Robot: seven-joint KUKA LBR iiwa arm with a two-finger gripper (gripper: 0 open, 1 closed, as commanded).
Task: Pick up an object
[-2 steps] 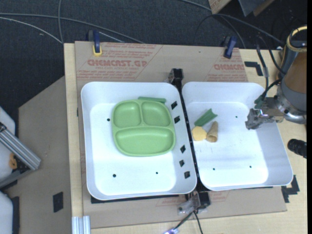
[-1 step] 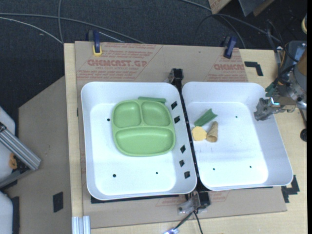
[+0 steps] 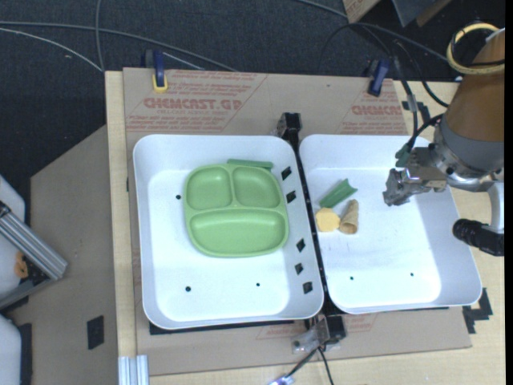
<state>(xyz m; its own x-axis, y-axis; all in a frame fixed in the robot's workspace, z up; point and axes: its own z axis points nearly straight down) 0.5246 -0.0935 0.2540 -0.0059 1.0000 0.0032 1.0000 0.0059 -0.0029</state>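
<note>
Camera view: I look down at a slant on two white bins side by side; I reach in from the right.

Targets: three small things lie clustered in the right bin (image 3: 449, 263), near its left wall; a green piece (image 3: 339, 192), a yellow piece (image 3: 326, 220) and a tan cone-shaped piece (image 3: 349, 216); the yellow and the tan look to be touching, the green lies just beyond them on the far side.

Handling, as I judge it: all three look like light toy food, stiff and smooth; the yellow one is rounded and may squirt out of a pinch; the tan cone tapers, so I would take it across its wider end; the green one is flat and long, best pinched across its narrow width; crowding means I could nudge a neighbour.

My gripper (image 3: 398, 188): over the right bin toward its far right, well apart from the cluster; nothing sits between my fingers that I can see; whether my jaws are open or closed I cannot tell.

Next bin: the left bin (image 3: 152, 215) holds a green divided plate (image 3: 236, 212), with a thin green strip (image 3: 250, 164) at its far edge.

Surroundings: the bins rest on a brown board (image 3: 224, 99) with blue clamps (image 3: 159, 68) at its far edge.
</note>
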